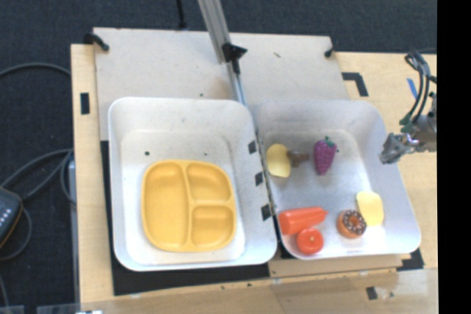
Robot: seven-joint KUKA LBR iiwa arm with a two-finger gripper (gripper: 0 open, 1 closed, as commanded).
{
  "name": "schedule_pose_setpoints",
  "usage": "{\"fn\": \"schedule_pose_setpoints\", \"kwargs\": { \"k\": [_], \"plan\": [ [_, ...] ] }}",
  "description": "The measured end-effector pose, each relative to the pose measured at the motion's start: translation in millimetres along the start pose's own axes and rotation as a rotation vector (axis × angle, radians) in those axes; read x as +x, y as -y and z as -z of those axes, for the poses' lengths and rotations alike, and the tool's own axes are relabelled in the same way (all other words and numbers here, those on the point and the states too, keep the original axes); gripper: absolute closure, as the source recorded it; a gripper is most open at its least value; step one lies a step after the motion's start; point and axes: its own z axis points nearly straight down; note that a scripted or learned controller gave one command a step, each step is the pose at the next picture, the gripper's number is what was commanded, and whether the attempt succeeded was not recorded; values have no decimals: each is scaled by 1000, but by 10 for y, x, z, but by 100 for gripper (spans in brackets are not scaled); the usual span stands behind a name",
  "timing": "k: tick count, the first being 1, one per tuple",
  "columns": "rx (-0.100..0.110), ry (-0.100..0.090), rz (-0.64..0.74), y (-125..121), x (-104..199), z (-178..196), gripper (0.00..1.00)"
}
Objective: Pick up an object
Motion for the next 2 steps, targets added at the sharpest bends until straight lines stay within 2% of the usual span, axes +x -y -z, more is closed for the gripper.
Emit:
{"fn": "schedule_pose_setpoints", "kwargs": {
  "k": [1,2],
  "plan": [
    [6,-4,4,-208,581,-66,100],
    [7,-4,2,-370,970,-101,100]
  ]
}}
